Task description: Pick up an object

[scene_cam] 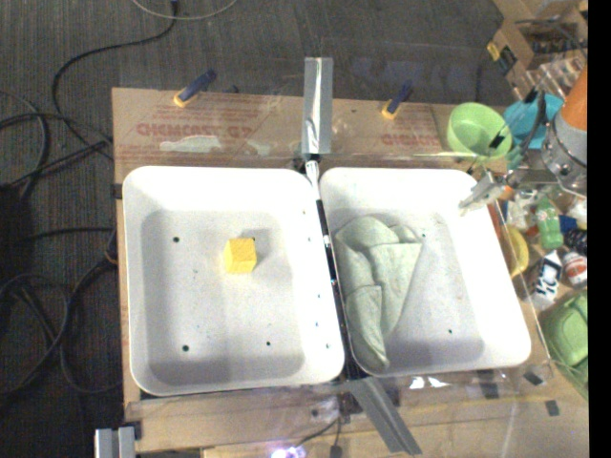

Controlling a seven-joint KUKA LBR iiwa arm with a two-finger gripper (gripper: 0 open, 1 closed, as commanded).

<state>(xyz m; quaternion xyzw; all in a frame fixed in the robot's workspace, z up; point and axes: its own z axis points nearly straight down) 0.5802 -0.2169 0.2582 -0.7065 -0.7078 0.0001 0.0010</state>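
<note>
Resting on dark carpet: cardboard-topped bench | two white bins | hand state: cannot tell

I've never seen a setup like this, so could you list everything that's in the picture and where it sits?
Shallow white plastic bins: two, white, side by side on the bench, left bin, right bin.
Small yellow block: one, yellow, near the middle of the left bin.
Crumpled pale green cloth: one, pale green, in the left half of the right bin.
Blue-and-yellow clamps: two, on the bench's far edge and.
Thin dark cables: several, black, on the carpet to the left and behind.
Bright green plastic bowl: one, green, just past the right bin's far right corner.
Robot arm with fingers: one, grey with an orange band, over the right bin's far right corner.
</note>
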